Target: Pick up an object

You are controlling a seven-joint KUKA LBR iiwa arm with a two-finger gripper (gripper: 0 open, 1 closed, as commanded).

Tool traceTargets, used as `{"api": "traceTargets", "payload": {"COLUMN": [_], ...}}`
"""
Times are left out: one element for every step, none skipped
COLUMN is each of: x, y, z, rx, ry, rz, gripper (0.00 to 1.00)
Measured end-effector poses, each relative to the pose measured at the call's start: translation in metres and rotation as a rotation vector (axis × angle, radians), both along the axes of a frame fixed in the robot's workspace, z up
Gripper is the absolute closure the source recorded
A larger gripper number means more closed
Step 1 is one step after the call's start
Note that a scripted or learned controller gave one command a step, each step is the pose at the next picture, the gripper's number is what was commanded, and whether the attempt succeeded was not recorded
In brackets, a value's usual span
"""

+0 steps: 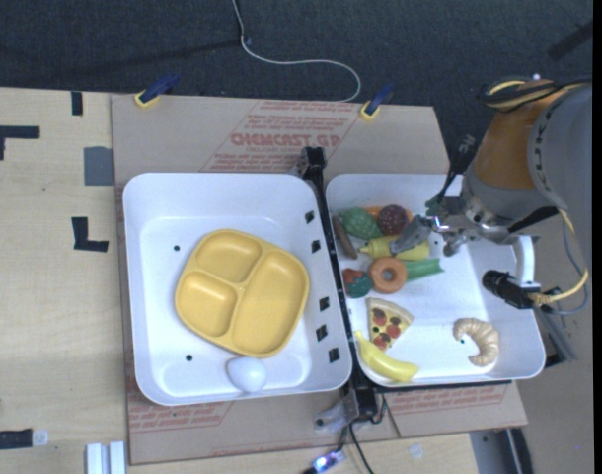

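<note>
The pincer hung low in the right bin, directly above the toy food pile at the bin's far left. Its finger spacing could not be determined. No object was visibly gripped.

I'm looking at a robotics lab setup, not a home. Two white bins are sitting clamped side by side on a cardboard sheet over the surface, which is carrying black tape marks. A loose cable is running across dark carpet. Toy plastic food is lying in the right bin, and an industrial arm is reaching in.
</note>
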State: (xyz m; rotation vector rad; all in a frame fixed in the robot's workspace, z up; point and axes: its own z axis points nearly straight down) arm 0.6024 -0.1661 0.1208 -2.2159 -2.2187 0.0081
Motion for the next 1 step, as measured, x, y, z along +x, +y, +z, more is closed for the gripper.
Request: {"api": "traceTargets", "payload": {"x": [0.0016], "y": [0.0003], "z": [-0.0357], "rx": [-0.005], "ry": [-0.012], "rz": [0.002], "gripper": [0.0]}}
